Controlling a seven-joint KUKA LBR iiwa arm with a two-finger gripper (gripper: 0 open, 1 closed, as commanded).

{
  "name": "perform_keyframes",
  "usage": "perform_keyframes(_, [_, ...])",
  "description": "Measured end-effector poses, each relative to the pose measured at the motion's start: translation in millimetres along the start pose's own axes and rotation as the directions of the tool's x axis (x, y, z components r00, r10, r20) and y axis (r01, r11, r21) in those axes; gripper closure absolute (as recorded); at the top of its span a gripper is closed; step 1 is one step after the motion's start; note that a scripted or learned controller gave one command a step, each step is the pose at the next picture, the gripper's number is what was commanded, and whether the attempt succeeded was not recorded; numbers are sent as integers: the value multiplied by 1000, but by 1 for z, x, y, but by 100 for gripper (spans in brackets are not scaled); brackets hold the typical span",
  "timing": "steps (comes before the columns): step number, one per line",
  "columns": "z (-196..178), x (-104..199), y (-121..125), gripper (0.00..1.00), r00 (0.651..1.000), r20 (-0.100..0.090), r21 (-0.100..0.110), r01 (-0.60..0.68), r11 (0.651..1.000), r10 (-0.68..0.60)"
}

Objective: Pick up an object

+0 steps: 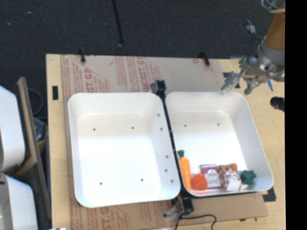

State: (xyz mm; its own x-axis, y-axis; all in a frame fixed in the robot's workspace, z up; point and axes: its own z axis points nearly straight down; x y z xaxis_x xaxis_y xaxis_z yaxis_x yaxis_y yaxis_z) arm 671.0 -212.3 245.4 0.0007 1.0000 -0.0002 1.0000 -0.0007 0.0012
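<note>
Pickup not yet begun.
Tool (238,84) hangs with fingers apart and nothing between them, over the right bin's (254,123) far rim; carrot (184,169) and other objects lie well below it, untouched.

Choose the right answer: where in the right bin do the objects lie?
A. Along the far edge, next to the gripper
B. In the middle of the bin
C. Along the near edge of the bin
C: the carrot, the small boxes and the green object all lie along the near edge of the right bin, away from the gripper.
</note>
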Motion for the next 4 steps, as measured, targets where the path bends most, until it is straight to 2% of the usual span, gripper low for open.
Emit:
perform_keyframes(1, [-11, -1, 0, 100, 1000, 1, -1, 0, 1000, 0])
perform_keyframes(2, [115, 72, -76, 100, 1000, -3, 10, 3, 1000, -3])
perform_keyframes(3, [9, 51, -23, 100, 1000, 2, -8, 1, 1000, -1])
perform_keyframes(4, [-9, 102, -78, 100, 1000, -1, -1, 3, 1000, -3])
